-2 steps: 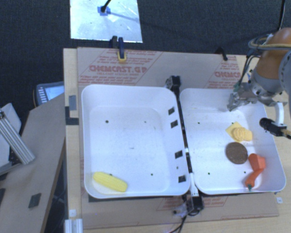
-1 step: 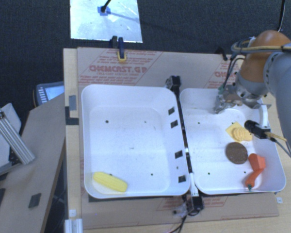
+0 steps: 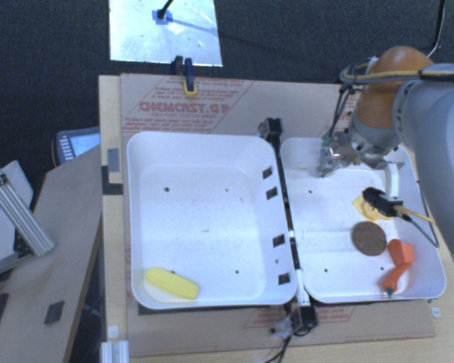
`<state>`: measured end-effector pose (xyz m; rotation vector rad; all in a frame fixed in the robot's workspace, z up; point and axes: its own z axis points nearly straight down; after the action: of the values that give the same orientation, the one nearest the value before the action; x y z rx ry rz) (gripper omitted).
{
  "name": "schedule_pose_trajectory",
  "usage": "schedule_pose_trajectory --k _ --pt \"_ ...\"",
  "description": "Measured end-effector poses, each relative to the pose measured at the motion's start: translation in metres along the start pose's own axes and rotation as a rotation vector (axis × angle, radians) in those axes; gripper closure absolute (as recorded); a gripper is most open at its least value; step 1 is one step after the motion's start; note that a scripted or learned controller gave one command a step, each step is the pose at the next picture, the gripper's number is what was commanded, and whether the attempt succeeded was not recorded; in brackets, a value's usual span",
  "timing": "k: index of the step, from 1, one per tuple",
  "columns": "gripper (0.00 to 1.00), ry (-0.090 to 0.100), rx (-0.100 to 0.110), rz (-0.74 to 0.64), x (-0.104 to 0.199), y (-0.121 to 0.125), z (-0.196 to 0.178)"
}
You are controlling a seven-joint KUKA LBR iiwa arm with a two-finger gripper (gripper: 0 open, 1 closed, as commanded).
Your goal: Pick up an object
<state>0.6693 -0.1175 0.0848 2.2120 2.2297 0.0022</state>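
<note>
My gripper (image 3: 328, 159) hangs over the far left part of the right bin (image 3: 318, 278), with the grey arm and its orange band reaching in from the right. Nothing shows between it and the bin floor. Near the right wall lies a brown round disc (image 3: 369, 238). An orange carrot-like piece (image 3: 397, 263) sits just right of the disc, towards the front corner. A flat yellow piece (image 3: 364, 207) lies behind the disc, partly covered. In the left bin (image 3: 147, 157) a yellow corn cob (image 3: 171, 283) rests at the front left corner.
A black clipped divider (image 3: 281, 203) runs between the two bins. The bins stand on a cardboard sheet (image 3: 212, 100). A shiny metal plate (image 3: 165, 21) lies behind the bench.
</note>
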Motion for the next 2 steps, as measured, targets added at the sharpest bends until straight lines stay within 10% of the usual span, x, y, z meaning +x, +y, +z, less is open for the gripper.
schedule_pose_trajectory --k 2 --pt "1.00 -0.002 -0.007 0.000 -0.002 0.002 -0.023"
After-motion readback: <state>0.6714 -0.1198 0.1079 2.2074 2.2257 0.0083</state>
